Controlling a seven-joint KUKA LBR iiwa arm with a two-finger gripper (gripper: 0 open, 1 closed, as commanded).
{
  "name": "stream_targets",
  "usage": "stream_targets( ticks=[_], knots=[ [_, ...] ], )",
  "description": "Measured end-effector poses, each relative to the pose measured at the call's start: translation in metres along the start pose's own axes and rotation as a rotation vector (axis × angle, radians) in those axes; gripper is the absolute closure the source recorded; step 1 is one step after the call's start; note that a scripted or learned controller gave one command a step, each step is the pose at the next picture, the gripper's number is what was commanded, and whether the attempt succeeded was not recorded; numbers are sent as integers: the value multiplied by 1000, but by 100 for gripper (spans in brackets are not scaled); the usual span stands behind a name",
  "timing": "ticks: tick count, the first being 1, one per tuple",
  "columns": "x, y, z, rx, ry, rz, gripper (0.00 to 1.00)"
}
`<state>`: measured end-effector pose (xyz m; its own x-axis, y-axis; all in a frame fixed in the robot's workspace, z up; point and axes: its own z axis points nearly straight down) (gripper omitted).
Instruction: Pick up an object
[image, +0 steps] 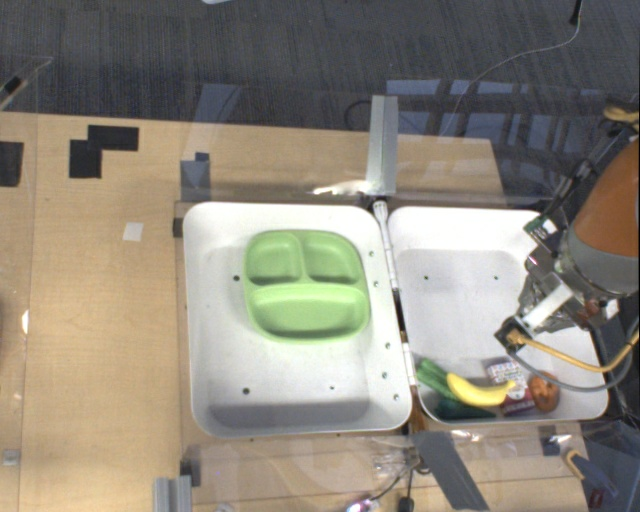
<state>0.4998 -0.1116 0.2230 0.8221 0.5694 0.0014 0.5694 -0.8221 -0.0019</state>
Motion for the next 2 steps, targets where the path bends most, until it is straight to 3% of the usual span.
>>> stream_targets(
  ticks=[1,2],
  knots=[
    [-8,-1,18,0,0,319,100],
    [-28,19,6,-2,1,274,100]
  ],
)
